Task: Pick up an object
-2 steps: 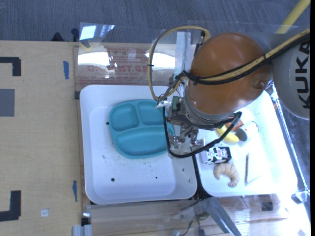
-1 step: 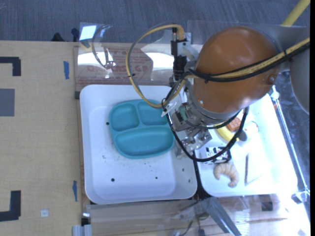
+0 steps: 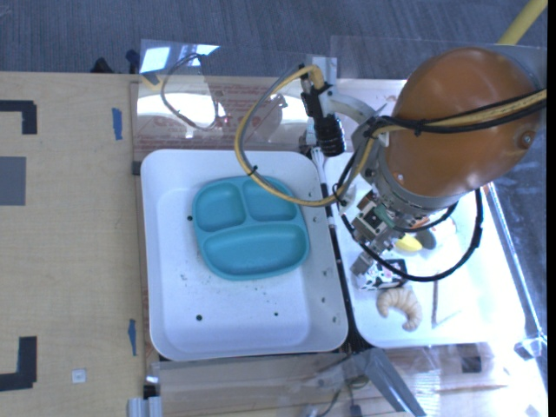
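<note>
Tan croissant [image 3: 400, 306] sits just below the claw [image 3: 375, 266]; claw's grip state I cannot tell; a slanted descent could nudge it aside.

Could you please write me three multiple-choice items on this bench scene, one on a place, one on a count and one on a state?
1. Where does the blue divided plate lie?
A. in the left bin
B. in the right bin
C. on the cardboard

2. How many compartments does the plate have?
A. two
B. three
C. five

3. How does the croissant lie?
A. on the plate
B. hanging from the arm
C. on the floor of the right bin

Answers: 1 A, the plate sits inside the left bin's white rim. 2 B, two small wells above one large. 3 C, it rests on white bin floor below the arm.
</note>
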`<state>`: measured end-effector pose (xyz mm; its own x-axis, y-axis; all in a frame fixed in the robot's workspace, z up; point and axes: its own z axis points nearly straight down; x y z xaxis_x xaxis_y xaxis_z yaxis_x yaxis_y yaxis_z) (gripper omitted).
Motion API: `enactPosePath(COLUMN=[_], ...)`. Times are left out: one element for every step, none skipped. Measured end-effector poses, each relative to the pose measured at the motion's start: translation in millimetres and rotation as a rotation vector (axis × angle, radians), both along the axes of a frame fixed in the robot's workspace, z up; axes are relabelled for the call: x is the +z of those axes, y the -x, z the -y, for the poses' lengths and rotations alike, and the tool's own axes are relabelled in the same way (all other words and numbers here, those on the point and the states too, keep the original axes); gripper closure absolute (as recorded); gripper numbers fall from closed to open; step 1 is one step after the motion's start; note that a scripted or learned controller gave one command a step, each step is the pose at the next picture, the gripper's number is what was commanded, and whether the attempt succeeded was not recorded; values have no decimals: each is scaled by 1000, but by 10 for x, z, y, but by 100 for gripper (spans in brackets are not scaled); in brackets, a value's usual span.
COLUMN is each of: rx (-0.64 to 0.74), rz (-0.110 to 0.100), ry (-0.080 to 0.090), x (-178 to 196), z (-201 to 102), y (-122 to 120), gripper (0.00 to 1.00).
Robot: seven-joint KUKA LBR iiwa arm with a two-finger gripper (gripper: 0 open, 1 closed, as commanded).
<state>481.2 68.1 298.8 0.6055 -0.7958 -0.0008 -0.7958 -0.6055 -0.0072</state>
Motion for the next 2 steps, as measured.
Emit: enactPosePath(rx=[108,-343], rz=[-11,-9], ry=[1,1], x=[-590,-957], z=[-673,-1000], y=[23,-56], gripper=[100,100])
